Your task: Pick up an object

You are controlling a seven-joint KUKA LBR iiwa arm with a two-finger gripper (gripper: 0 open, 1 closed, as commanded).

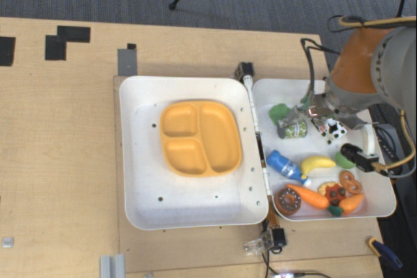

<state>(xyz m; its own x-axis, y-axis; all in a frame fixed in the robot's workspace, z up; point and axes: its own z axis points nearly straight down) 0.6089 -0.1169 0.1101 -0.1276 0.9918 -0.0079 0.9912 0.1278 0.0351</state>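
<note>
The gripper [305, 115] hangs low over the far left part of the right bin [386, 204], reaching in from the right on the grey arm with its orange band. Whether it is wide or narrow cannot be told from this angle, and nothing can be seen gripped in it.

Closest to it is a small silver-green can [293, 129], just beside the gripper's tip on its near left and possibly touching it, though that is unclear. A green leafy toy [279, 111] lies next to the can on its far left. To the right of the gripper sits a small black-and-white toy [335, 131].

Nearer in the same bin, a blue bottle [284, 165] lies tilted against the left wall, with a yellow banana [318, 164] just to its right and a green piece [345, 160] beyond that. Along the near edge are a chocolate doughnut [287, 200] in the left corner, a carrot [311, 196] resting across its right side, a pretzel [350, 181] and an orange piece [350, 204].

The left bin [143, 205] touches the right bin along their shared side and holds an orange divided plate [199, 138] lying flat near its middle. Both bins rest on the pale wooden bench [58, 172].
</note>
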